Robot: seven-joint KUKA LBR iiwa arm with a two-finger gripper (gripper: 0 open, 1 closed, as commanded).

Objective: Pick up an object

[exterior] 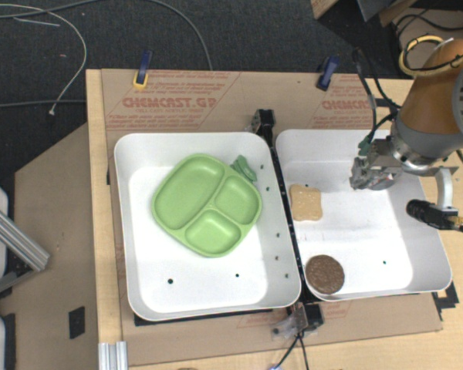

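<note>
A tan square slice of bread (305, 203) lies at the left side of the right bin (370, 237). A round brown cookie-like disc (324, 274) rests near that bin's front left corner. My gripper (367, 174) hangs over the upper middle of the right bin, to the right of the bread and apart from it. Nothing shows between its tips. In the left bin (147, 230) sits a green divided plate (207, 204), with a small dark green piece (245, 168) at its upper right rim.
A black divider with clamps (264, 122) runs between the two bins. Blue clips (144, 65) hold the cardboard sheet under the bins. A black handle-like part (430, 214) juts over the right bin's right side. Cables lie on the dark floor behind.
</note>
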